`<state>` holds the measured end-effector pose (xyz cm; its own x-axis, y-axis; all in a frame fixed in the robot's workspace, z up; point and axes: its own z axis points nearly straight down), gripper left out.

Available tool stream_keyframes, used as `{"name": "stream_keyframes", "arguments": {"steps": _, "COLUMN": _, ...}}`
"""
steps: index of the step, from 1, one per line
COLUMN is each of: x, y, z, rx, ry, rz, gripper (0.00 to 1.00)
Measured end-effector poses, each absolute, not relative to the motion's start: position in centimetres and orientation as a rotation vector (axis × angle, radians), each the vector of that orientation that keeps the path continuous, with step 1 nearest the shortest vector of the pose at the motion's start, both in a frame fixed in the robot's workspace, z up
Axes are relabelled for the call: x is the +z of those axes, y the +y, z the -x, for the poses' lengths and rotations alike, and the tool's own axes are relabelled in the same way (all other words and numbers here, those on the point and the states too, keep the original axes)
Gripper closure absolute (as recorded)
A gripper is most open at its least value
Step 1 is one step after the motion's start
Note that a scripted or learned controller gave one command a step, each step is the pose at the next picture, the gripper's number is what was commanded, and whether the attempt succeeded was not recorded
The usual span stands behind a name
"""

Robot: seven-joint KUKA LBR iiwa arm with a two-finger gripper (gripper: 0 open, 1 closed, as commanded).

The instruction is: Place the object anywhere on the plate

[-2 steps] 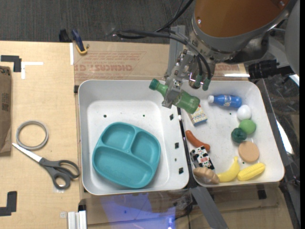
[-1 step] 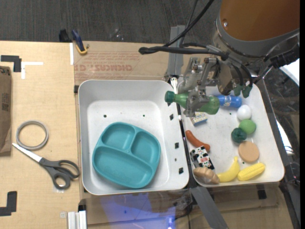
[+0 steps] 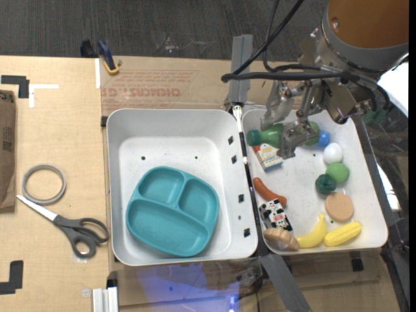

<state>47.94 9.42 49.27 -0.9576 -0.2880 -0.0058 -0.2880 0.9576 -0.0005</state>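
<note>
While the gripper (image 3: 294, 134) hangs over the right bin (image 3: 364, 234), jaw state indeterminate, a green toy bottle (image 3: 268, 136) lies directly beside it.

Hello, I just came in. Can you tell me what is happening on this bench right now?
A robot arm reaches from the right into the right bin, its gripper low over the green toy at the far end, among other toy foods. I cannot tell whether it grips anything. The teal plate lies in the left bin with nothing on it yet. Scissors and a tape roll lie aside.
</note>
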Motion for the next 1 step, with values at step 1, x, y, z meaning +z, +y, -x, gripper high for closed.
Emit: {"name": "stream_keyframes", "arguments": {"steps": 1, "x": 49.14, "y": 11.03, "z": -49.87, "rx": -0.001, "ry": 3.109, "rz": -0.436, "gripper": 1.00}}
